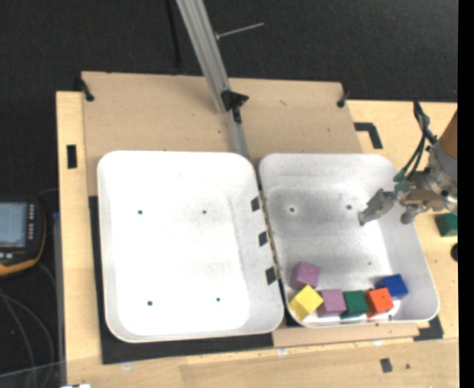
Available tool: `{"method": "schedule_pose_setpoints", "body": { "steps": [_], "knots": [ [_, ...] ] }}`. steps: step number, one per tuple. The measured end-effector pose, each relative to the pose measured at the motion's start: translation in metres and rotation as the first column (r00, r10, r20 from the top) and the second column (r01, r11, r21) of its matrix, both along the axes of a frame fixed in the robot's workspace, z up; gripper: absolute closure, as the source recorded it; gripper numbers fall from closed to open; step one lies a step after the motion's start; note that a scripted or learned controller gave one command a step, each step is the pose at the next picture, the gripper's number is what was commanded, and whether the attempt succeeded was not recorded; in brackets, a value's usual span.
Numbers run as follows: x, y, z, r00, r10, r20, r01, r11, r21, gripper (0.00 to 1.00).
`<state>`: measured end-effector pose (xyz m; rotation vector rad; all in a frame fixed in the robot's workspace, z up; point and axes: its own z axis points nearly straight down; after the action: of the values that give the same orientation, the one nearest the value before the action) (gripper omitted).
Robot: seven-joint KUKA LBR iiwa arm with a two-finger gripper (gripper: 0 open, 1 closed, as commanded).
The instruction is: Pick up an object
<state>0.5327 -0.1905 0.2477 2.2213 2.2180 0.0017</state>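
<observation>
Blocks are bunched along the near wall of the right bin (333, 168): a purple block (305, 274), a yellow block (307, 301) tilted on a corner, a mauve block (333, 301), a green block (355, 302), an orange block (379, 300) and a blue block (393, 285), most touching their neighbours. None is seen between the fingers. The gripper (374, 208) is seen over the right part of that bin, well apart from the blocks; only one grey finger (375, 206) can be made out clearly, slanting down-left, and whether the jaws are spread or closed cannot be told from this angle. Nothing is seen held. Behind it the wrist body is blurred, with cables looped above it, and the arm's orange band (449, 140) is cut off at the view's right side. A small green item (446, 225) beside the wrist is partly cut off and cannot be identified. The left bin (180, 241) sits just beside the right one, their rims touching. A slanted metal rail (208, 55) runs from the top down to the bins' junction. A handheld pendant (6, 237) is cut off at the left edge.
</observation>
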Motion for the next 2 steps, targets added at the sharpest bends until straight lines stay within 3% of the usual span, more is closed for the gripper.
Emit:
{"method": "schedule_pose_setpoints", "body": {
  "steps": [1,2],
  "knots": [
    [-0.023,0.001,0.04,1.0,-0.002,0.003,0.002,1.0,-0.001,0.0],
    [-0.038,0.074,0.138,1.0,0.011,0.01,-0.011,1.0,0.0,0.0]
  ]
}}
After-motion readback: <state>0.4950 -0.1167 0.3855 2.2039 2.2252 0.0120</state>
